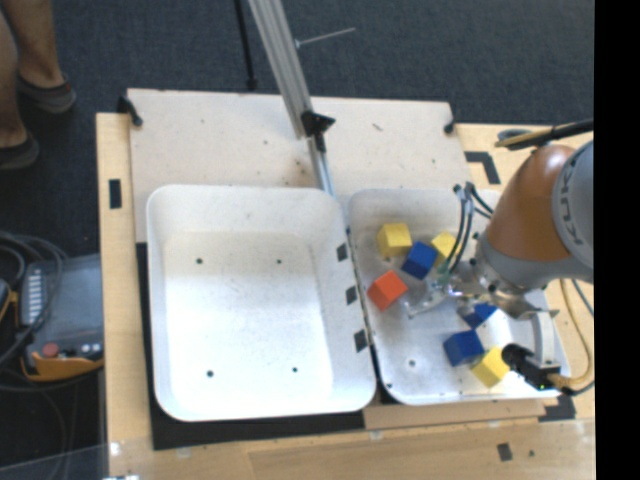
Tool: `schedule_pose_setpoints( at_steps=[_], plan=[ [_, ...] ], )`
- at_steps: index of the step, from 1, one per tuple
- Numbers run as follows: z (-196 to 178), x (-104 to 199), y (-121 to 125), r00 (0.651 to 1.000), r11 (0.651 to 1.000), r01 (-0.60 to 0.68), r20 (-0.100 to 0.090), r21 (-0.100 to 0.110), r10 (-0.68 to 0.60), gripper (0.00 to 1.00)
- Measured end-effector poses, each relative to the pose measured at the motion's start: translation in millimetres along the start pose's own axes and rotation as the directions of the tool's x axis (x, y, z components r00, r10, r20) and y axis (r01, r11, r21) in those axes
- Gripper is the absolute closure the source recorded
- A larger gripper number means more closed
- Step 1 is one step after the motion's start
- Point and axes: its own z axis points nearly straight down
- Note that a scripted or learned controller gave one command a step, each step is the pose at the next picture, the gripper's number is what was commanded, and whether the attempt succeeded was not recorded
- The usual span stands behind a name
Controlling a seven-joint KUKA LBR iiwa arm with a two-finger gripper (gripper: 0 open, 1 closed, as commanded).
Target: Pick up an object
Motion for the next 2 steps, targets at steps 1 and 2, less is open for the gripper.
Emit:
schedule_pose_setpoints(
  at_steps=[1, 2],
  plan=[
    [30.2, -1.8, 1.3, 1.000, 1.000, 0.000, 0.002, -0.008, 0.000, 0.00],
    [18.2, -2.6, 2.4, 1.000, 1.000, -0.008, 0.000, -0.012, 0.008, 1.00]
  ],
)
